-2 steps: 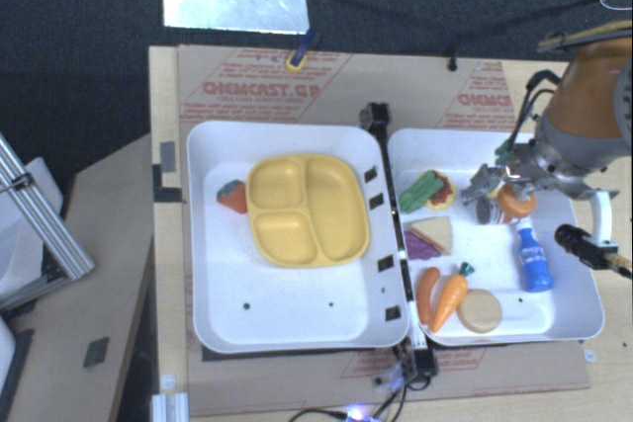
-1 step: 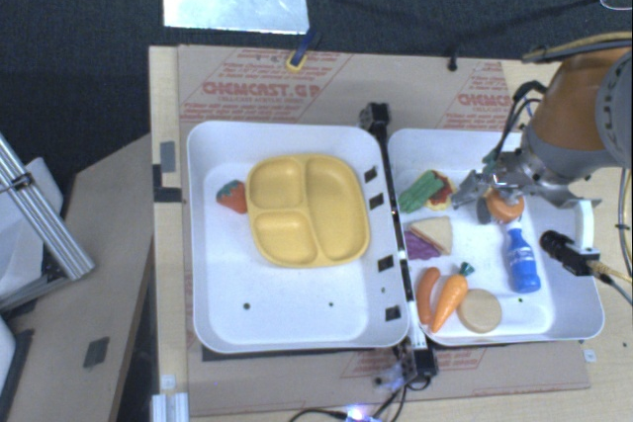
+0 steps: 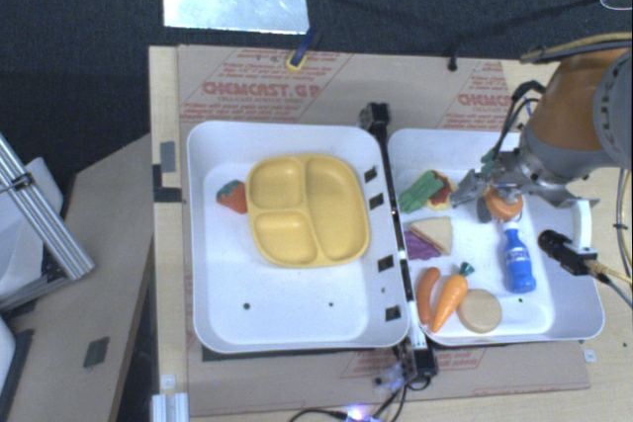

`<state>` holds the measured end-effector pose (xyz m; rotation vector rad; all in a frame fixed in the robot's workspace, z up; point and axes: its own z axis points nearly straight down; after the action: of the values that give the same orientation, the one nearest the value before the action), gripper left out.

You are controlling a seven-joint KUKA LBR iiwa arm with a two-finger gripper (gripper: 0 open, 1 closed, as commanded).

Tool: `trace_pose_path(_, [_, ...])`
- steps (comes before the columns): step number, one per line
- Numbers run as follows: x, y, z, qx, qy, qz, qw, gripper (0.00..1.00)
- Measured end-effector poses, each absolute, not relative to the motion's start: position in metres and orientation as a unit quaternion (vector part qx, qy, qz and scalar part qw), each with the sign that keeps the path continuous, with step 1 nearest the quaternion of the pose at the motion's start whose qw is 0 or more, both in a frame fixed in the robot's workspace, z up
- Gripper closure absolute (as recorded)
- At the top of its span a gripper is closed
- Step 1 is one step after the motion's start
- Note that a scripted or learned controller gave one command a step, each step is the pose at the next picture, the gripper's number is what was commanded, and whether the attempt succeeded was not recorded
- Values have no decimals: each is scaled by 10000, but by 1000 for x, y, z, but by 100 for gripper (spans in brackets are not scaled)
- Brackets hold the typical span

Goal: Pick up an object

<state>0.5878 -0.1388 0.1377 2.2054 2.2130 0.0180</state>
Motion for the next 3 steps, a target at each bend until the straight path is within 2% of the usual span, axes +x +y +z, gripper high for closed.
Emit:
trace_pose_path(1, [588, -140, 148, 7062, 7079, 62, 109, 100])
trace_pose_path(2, [587, -150, 204, 7069, 7073, 17, 31, 100])
trace_pose_path(3, [588, -150, 226, 7059, 7083, 13, 17, 100])
